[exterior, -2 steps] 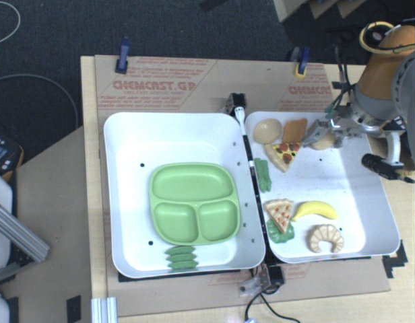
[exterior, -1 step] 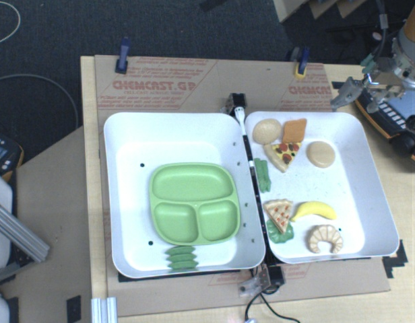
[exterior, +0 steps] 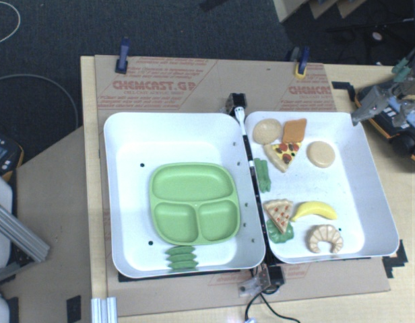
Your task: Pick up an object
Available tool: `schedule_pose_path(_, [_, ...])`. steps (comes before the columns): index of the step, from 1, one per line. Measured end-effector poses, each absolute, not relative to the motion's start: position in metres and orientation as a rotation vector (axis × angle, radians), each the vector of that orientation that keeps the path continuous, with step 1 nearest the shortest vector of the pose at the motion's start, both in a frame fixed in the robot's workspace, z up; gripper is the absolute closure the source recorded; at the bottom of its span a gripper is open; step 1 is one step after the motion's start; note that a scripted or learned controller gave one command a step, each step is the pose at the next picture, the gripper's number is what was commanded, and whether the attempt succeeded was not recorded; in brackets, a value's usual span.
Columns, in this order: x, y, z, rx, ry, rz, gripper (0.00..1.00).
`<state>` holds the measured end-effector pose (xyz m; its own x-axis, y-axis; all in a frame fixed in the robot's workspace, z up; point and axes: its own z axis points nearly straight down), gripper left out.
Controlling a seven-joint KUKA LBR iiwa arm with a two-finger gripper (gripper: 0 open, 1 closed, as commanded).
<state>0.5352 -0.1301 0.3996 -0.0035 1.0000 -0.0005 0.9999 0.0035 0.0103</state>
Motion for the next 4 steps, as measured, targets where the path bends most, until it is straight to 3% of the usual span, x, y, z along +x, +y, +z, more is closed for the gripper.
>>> schedule_pose_path(1, [0.515,-0.123,0.54,2.206,2.211,0.019,0.0])
schedule_pose_path(2, [0.478,-0.063,0.536,2.215,2.23,0.002,0.0])
schedule_pose_path(3, [0.48,-0.066,0.547,2.217,2.22,0.003,1.0])
schedule_pose_path(4, [0.478,-0.017,0.392,2.226,2.236,-0.018,1.0])
